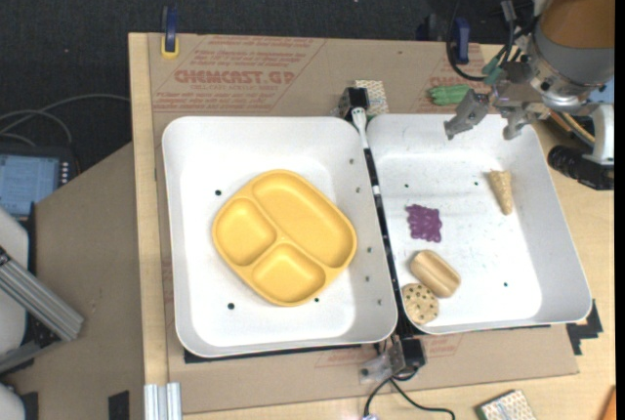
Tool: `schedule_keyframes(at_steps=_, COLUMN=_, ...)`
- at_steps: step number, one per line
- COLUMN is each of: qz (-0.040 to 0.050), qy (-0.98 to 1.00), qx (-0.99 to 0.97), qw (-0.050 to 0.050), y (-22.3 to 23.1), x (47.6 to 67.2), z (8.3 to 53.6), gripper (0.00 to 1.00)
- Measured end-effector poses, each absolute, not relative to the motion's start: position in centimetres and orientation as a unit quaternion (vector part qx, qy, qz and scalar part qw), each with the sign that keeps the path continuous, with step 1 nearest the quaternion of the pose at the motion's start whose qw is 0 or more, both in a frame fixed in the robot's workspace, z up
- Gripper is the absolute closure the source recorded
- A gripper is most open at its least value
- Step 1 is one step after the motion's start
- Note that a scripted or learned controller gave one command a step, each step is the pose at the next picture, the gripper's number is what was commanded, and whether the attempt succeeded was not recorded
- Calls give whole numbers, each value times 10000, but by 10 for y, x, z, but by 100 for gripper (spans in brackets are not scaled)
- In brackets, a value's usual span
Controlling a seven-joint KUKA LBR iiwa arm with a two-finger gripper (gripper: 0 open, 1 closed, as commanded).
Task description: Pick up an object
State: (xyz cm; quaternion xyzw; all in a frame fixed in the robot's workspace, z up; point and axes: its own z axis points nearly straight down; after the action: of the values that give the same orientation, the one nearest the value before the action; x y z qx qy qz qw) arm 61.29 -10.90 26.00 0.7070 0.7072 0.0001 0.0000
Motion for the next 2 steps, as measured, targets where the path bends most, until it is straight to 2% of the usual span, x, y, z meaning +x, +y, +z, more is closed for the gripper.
schedule_keyframes(at_steps=1, qz=-44, qy=7066, qx=7075, qw=-71, y=-94, x=553, z=145, gripper=0)
schedule_keyframes(at_steps=2, qz=-16, qy=7066, qx=7076, qw=-26, y=-104, x=553, z=81, gripper=0)
